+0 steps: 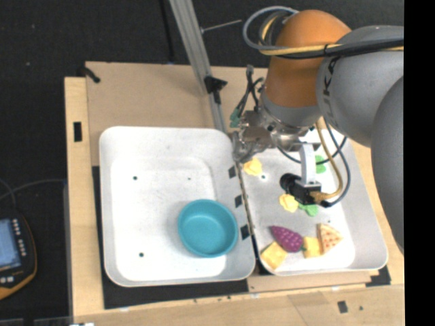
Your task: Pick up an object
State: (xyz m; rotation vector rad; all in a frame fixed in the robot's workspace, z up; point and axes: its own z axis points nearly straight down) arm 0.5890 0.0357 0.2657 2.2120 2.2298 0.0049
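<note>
You are looking at the gripper (246, 148) hanging over the upper left part of the right bin (367, 216), close to the wall that the two bins are sharing. The wrist is covering it from above, so you cannot tell whether it is open or closed, and nothing is showing as held. The nearest candidate is the yellow piece (253, 167), which is lying just beside the gripper on the side toward the bin's near edge and almost against the left wall. Its long axis is too small to judge. In my judgement that wall is what is going to matter: a descent there is leaving little room on the wall side, and the piece could be slipping away instead of being pinched. The other things are sitting further toward the near edge. A second yellow bit (289, 202) and a green bit (311, 210) are lying together near the bin's middle, partly under the dangling cable (336, 178). A purple piece (287, 238), a yellow block (274, 255) and a pizza slice (329, 238) are clustering by the near edge, touching or nearly so. In the left bin (122, 182) a blue bowl (207, 227) is resting near its near right corner, well apart from the gripper.
</note>
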